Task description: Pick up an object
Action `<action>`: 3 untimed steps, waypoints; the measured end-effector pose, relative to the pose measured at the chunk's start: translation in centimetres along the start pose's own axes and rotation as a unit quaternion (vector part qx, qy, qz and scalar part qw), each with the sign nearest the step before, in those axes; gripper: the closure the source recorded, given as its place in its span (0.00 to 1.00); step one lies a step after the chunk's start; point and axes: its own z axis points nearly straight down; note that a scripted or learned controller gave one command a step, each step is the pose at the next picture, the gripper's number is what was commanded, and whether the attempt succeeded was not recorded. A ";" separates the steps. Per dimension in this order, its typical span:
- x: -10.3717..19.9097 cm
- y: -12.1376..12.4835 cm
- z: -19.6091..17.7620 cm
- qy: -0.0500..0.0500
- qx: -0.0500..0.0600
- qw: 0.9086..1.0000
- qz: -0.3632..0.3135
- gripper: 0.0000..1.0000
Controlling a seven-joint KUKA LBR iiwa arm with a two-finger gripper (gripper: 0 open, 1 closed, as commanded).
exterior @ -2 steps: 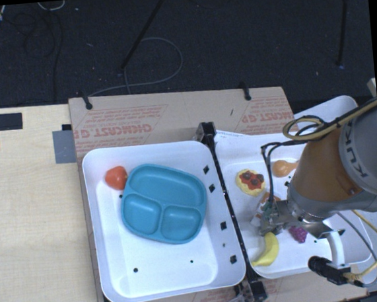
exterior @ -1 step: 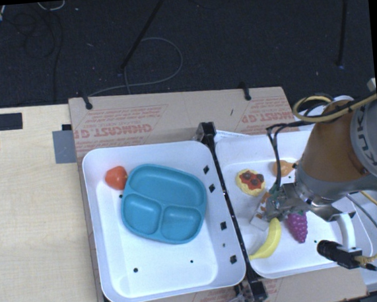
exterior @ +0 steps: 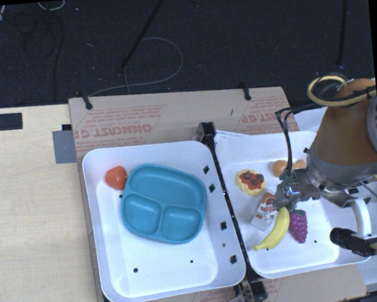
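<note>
My gripper (exterior: pixel 290 193) hangs low in the right bin (exterior: pixel 279 268), just above the top end of a yellow banana (exterior: pixel 276 231) and a bunch of purple grapes (exterior: pixel 298 226). A small white and red packet (exterior: pixel 265 210) lies just left of the gripper. A round yellow and red pastry (exterior: pixel 250 181) sits further up and left. An orange-tan piece (exterior: pixel 281 167) peeks out beside the arm. The grey arm with its orange band (exterior: pixel 342 132) covers the bin's right part. Nothing shows between the gripper's parts.
The left bin (exterior: pixel 115 280) holds a blue divided plate (exterior: pixel 163 203) and a red tomato (exterior: pixel 116 178) at its upper left. A black divider (exterior: pixel 223 203) runs between the bins. Cardboard lies under both; a wooden bench top spreads to the left.
</note>
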 end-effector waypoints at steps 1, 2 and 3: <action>4.6 0.3 0.5 0.001 0.003 1.000 -0.001 1.00; 9.8 0.3 -1.0 0.001 0.002 1.000 -0.002 1.00; 15.3 0.6 -0.2 0.001 0.003 1.000 -0.002 1.00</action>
